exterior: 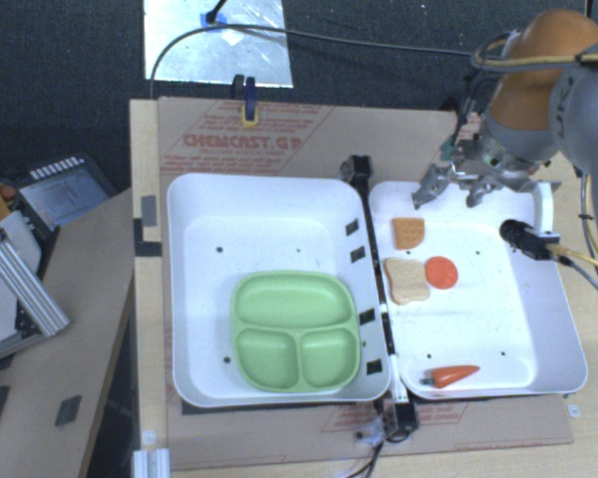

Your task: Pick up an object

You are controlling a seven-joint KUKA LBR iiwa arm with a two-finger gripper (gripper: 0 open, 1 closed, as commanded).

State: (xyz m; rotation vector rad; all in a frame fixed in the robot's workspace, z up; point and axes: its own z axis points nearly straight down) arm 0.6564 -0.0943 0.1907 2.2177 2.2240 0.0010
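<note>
The gripper [447,189] hung above the far edge of the right bin [553,312], its two fingers spread apart with nothing between them. Nearest to it, just toward the camera, lay a small orange-brown piece of toy food [409,232], squarish and flat on the bin floor; that looked the likeliest target, calling for a short move inward and then down. Farther on lay a tan bread slice [409,281] touching a round red-orange tomato slice [441,272], and a carrot [452,375] at the near wall, lying left to right. The left bin [199,257] held a green divided tray [295,330].
</note>
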